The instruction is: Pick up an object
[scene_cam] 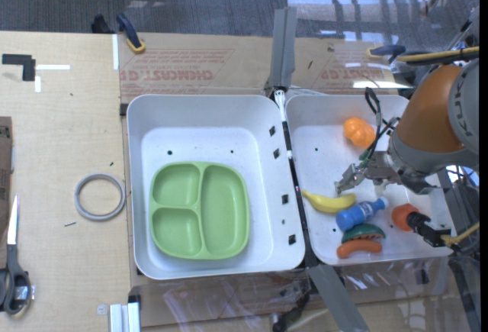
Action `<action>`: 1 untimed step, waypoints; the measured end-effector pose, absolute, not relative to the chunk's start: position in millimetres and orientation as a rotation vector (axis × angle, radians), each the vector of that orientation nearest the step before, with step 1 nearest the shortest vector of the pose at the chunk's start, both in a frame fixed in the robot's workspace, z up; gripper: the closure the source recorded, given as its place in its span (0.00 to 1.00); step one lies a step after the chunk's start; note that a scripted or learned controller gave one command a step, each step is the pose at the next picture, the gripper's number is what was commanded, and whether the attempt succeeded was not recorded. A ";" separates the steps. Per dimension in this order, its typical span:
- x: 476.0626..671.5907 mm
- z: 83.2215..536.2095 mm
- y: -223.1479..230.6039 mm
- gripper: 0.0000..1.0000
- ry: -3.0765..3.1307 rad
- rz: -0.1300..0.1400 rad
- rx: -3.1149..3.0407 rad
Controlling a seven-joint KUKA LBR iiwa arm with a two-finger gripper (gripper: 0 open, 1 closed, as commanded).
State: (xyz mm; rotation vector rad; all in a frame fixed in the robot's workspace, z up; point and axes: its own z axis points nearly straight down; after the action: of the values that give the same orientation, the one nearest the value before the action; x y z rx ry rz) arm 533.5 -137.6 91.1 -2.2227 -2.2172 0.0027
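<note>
Tool [349,179] hangs with fingers spread open and holding nothing, in the right bin [320,141], just above the banana [328,201], near the blue bottle [360,212].

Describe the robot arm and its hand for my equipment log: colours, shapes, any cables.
The arm is bulky and rounded, grey, with a wide orange band above the wrist. Thin dark cables loop along its near side. The hand is a small grey metal assembly ending in two slim fingers. No markings are legible on it.
</note>
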 end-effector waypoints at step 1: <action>603.7 91.7 -92.1 0.00 -2.223 0.002 -2.220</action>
State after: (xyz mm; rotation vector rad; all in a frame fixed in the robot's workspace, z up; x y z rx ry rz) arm 603.7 -92.1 91.7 -2.2202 -2.2228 0.0015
